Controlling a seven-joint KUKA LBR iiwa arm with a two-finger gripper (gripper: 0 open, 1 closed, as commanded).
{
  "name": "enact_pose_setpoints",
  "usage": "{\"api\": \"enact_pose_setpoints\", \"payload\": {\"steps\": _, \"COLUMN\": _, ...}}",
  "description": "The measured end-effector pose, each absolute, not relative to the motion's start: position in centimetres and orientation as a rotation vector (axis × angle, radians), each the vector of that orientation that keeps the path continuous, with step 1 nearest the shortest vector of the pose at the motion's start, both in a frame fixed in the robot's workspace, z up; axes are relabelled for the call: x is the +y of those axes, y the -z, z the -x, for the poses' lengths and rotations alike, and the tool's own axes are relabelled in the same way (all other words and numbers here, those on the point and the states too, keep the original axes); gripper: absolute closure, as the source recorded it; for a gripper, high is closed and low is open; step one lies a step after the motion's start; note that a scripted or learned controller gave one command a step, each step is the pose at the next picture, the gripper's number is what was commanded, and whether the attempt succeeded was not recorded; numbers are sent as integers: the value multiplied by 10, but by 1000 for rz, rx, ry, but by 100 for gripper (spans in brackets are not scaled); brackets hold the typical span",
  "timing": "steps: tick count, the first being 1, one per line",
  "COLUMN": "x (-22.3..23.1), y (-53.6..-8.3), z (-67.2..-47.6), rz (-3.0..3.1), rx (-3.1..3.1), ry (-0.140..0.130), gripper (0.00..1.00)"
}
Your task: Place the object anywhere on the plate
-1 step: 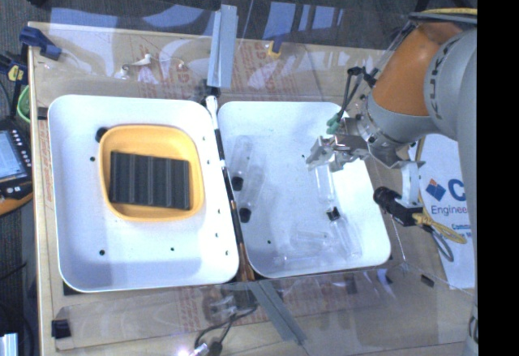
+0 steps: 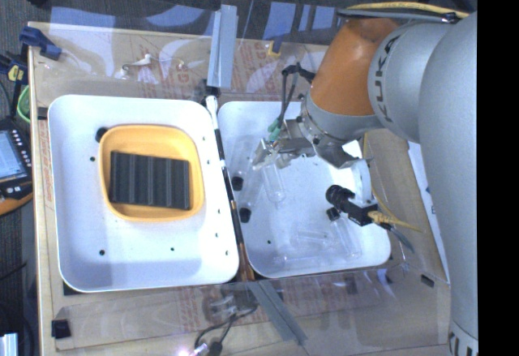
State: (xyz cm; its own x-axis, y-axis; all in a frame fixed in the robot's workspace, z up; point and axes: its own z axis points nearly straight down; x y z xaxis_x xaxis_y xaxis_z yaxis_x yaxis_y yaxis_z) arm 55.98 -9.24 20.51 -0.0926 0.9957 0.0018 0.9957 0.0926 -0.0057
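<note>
A yellow plate with a dark ridged middle lies in the left bin. In the right bin I make out faint see-through pieces: one just below my gripper and another near the bin's front. They are hard to tell apart from the white floor. My gripper hangs low over the back left part of the right bin, right of the wall between the bins. The wrist hides whether anything is in it.
The grey arm with its orange band covers the back right of the right bin. A black connector with a cable sits over the bin's right side. A metal bar stands behind the bins.
</note>
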Motion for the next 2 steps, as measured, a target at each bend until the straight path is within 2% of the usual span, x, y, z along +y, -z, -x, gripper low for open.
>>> {"api": "enact_pose_setpoints", "payload": {"steps": 1, "x": -40, "y": -191, "z": -585, "rz": 1875, "rx": -2519, "ry": -2, "gripper": 100}}
{"api": "enact_pose_setpoints", "payload": {"steps": 2, "x": -40, "y": -191, "z": -585, "rz": 1876, "rx": -2519, "ry": -2, "gripper": 0}}
